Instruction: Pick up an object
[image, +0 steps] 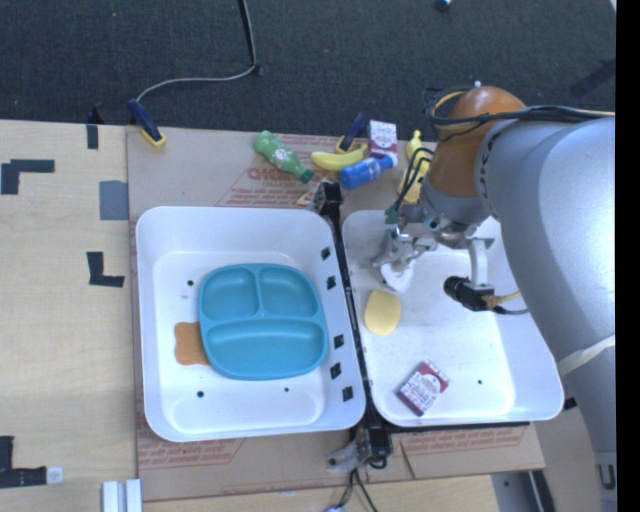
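Note:
In the right bin (520, 385) a yellow rounded object (382, 312) lies near the left wall. A red packet (422, 387) rests toward the front of the same bin. My gripper (398, 264) hangs over the back left of the right bin, just above and behind the yellow object, with nothing seen held in it. The left bin (165, 250) holds a blue divided plate (263, 320). An orange flat piece (188, 343) pokes out from under the plate's left edge.
Behind the bins on the cardboard lie a green bottle (280, 155), a banana (338, 158), a blue bottle (362, 172), a small red and white box (383, 135) and a yellow bottle (412, 172). The arm's grey body covers the right side.

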